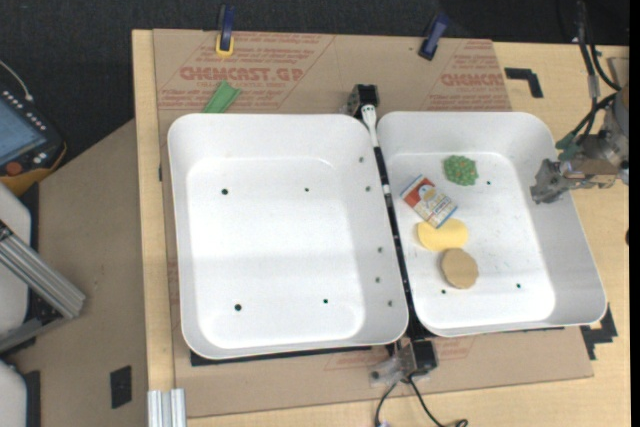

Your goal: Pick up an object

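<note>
On cardboard — "CHEMCAST" printed red.

The arm comes in from the right edge of the camera view, and little of it shows: a short stretch of its end part, tan and grey, with thin cables looping above it. At its tip sits the gripper, a small grey piece (blurred and hard to read at this size) pointing leftward and a little down. It hangs at about mid-height in the view, close to the right edge. Nothing is seen between its tips.
</note>
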Robot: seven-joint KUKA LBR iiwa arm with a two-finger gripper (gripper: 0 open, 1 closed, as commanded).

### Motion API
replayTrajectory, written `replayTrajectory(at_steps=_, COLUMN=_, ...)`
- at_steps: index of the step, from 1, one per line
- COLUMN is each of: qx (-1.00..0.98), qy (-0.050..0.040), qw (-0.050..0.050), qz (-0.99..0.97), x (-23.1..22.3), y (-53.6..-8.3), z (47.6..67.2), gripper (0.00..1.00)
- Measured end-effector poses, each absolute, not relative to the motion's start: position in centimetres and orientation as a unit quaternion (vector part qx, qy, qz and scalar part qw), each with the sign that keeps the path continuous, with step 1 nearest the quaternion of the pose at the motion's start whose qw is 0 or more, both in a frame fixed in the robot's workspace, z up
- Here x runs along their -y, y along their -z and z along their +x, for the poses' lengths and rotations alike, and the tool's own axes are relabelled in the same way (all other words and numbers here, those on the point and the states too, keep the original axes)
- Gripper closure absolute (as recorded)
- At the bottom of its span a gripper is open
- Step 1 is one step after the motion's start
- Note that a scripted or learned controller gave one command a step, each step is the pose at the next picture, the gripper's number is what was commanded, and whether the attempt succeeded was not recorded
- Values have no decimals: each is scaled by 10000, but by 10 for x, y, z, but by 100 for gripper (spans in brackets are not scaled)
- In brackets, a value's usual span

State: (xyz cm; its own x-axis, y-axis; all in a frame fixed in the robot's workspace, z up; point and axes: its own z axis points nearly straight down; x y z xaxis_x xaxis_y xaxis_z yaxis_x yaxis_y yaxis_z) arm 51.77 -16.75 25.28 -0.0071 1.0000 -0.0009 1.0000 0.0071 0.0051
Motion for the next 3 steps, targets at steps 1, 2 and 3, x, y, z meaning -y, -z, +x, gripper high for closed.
replayTrajectory(at_steps=1, qx=-7107, qy=-24, qw=9, qz=7035, x=82, y=-255, z=551, gripper=100)
replayTrajectory(at_steps=2, qx=-7065, qy=15, qw=-31, qz=7077, x=78, y=-230, z=500, gripper=100)
replayTrajectory(at_steps=3, qx=-7094, qy=-19, qw=12, qz=7048, x=18, y=-266, z=498, gripper=100)
